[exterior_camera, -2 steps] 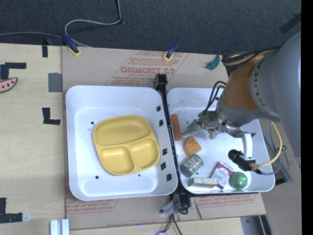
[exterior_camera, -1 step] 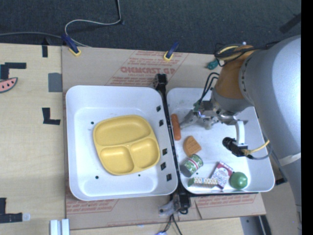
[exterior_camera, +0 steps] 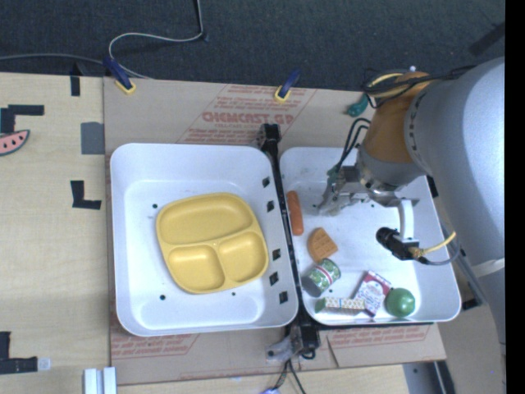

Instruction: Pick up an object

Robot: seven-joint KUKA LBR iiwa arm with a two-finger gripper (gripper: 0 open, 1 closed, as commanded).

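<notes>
A: Over the right bin (exterior_camera: 447,290), near its upper middle, hangs the claw (exterior_camera: 332,199) on the grey arm (exterior_camera: 459,138) that comes in from the right.

B: Is it clamped on anything?

A: I cannot tell whether it is apart or together; its tip is small and blurred against the white floor. Nothing shows between its fingers.

B: What lies in that bin?

A: An orange carrot (exterior_camera: 294,211) along the left wall, just left of the claw. Below it a tan bread piece (exterior_camera: 321,242), then a green can (exterior_camera: 321,276) on its side. Along the bottom wall lie a cracker pack (exterior_camera: 343,304), a red-and-white packet (exterior_camera: 372,290) and a green ball (exterior_camera: 400,302), close together.

B: And the left bin (exterior_camera: 131,220)?

A: A yellow tray (exterior_camera: 212,241) with three compartments, flat in the middle.

B: Around the bins?

A: Brown cardboard (exterior_camera: 164,113) under both, on the desk (exterior_camera: 41,245), with yellow clips (exterior_camera: 286,89) at the cardboard's top edge.
</notes>
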